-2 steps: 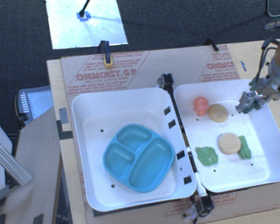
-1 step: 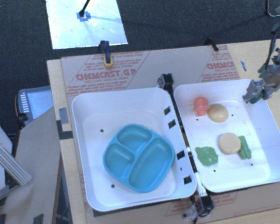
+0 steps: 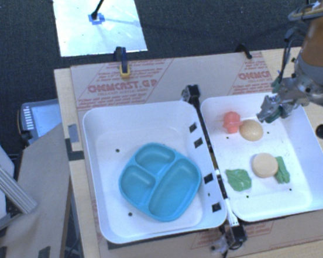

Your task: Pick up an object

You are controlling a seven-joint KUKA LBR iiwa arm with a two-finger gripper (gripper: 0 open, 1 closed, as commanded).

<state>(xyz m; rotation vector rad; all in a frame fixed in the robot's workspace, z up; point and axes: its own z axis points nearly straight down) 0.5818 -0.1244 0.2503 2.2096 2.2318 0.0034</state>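
The right white bin [image 3: 312,153] holds a round tan ball [image 3: 251,130] touching a red lump [image 3: 231,121], a beige disc [image 3: 265,165] and two green pieces [image 3: 237,178]. The gripper [image 3: 267,112] hovers beside the ball; whether it is clenched I cannot tell. The left white bin [image 3: 104,162] holds a blue divided plate [image 3: 159,182].

Quick tally of what's on the worktop [image 3: 143,77]: two white bins, the left bin [image 3: 104,162] and the right bin [image 3: 307,159]. One blue divided plate [image 3: 159,182] with three compartments sits in the left one. The right one has five small items: one pinkish-red piece [image 3: 231,121], two tan roundish ones, the upper [image 3: 251,130] and the lower [image 3: 265,165], plus two green pieces, the bigger [image 3: 237,178] and the thin one [image 3: 282,170].
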